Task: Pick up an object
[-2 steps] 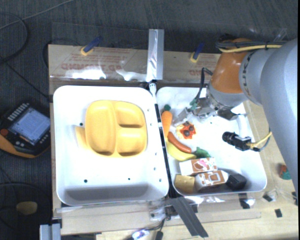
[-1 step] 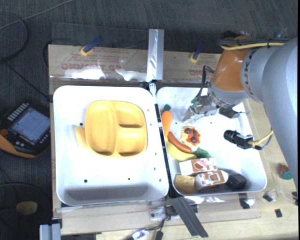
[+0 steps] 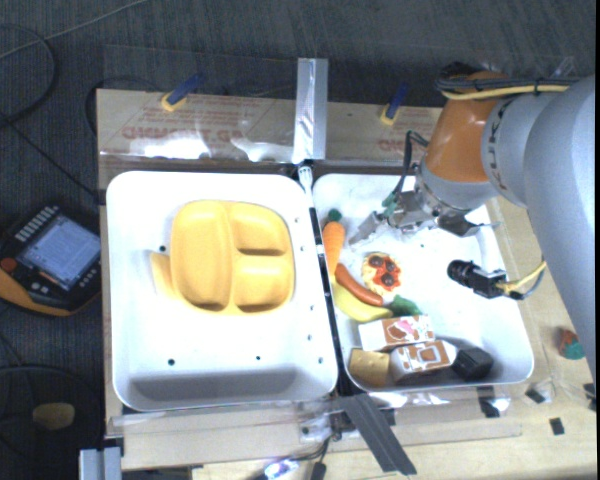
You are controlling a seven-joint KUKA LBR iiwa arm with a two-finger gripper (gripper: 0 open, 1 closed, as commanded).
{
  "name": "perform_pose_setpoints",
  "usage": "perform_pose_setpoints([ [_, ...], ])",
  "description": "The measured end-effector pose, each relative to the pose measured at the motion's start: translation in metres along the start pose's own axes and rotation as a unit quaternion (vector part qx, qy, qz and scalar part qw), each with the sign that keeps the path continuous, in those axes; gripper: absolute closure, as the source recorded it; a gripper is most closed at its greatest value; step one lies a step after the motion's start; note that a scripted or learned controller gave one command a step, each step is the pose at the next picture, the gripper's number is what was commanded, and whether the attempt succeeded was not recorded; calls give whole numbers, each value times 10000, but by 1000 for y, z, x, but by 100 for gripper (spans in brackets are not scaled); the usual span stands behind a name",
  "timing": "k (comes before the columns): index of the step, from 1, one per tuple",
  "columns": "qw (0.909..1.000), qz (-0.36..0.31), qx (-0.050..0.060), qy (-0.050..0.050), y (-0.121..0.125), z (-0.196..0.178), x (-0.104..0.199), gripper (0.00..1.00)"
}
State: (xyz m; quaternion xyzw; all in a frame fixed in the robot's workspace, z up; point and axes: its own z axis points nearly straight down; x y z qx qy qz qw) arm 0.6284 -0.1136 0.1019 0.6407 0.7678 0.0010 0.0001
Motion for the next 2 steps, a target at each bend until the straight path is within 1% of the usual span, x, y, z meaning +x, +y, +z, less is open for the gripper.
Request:
perform_pose_setpoints([
  [1,10000,0,1,5,0,-9,0,100],
  [2,10000,90,12,-8,8,-46,-7,100],
])
